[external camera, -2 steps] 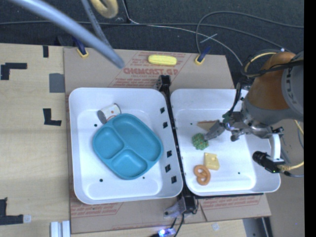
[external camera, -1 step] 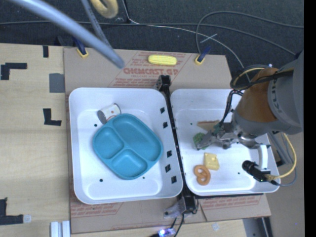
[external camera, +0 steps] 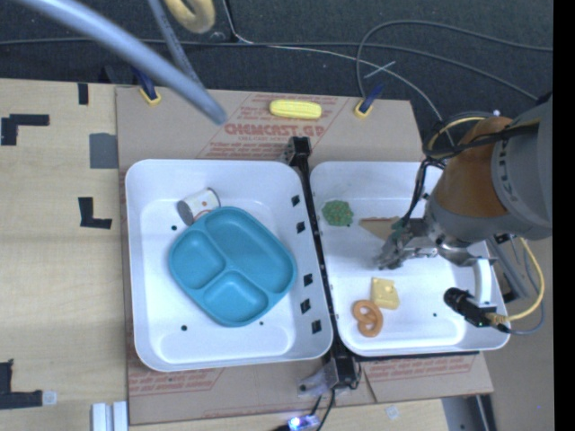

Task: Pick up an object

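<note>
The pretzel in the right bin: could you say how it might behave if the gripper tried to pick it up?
The pretzel lies flat on the floor of the right bin, so fingers may struggle to get under it. It looks like a small toy, probably light and stiff. Its looped shape should not roll, but a push could slide it against the yellow cheese wedge beside it.

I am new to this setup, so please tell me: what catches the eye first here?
First, the big blue divided plate filling the left bin. Next, the grey arm with its orange band over the right bin, its pincer low above the floor, between a green broccoli piece and a yellow cheese wedge.
</note>
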